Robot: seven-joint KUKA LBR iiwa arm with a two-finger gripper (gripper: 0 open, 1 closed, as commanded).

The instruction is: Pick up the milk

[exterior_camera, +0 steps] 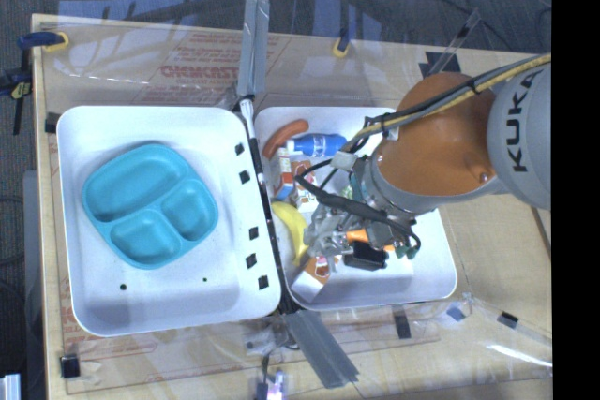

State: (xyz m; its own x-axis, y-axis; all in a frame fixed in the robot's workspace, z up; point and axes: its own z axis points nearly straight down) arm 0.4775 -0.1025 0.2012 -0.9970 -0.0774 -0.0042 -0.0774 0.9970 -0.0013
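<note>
The milk point(315, 146), a small white bottle with a blue label, lies on its side at the back of the right bin point(436, 269). My gripper point(327, 234) is low in the middle of that bin, pointing down among the items. It is nearer the front than the milk and apart from it. The orange wrist and the cables hide much of the bin's middle and right.
A brown sausage point(285, 135) lies just left of the milk. A yellow banana point(292, 226) rests by the left wall, an orange item point(362, 239) beside the gripper, and a small carton point(317, 268) near the front. The left bin point(84, 300) holds a blue divided plate point(148, 202).
</note>
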